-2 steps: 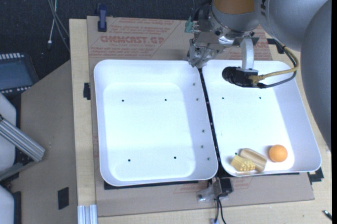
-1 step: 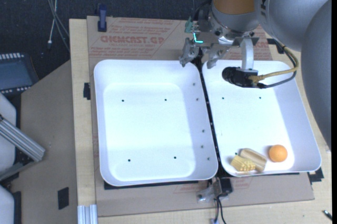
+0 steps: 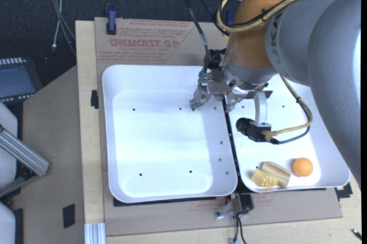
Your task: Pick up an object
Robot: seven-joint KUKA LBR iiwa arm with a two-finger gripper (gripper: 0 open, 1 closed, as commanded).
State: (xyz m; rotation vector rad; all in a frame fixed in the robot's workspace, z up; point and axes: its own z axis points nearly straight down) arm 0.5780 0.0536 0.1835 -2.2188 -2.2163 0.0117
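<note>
From my console I see the gripper (image 3: 213, 100) poised over the divide between the left bin (image 3: 166, 139) and right bin (image 3: 321, 139), whether clenched or released I cannot tell, while the orange ball (image 3: 303, 167) and corn cob (image 3: 270, 174) lie in that right bin's near corner, well apart from it.

One fixed camera above the bench (image 3: 86, 122), slanted downward, both bins in frame

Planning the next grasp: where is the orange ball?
The orange ball lies in the right bin, near its front edge, just right of the yellow corn-like piece.
</note>
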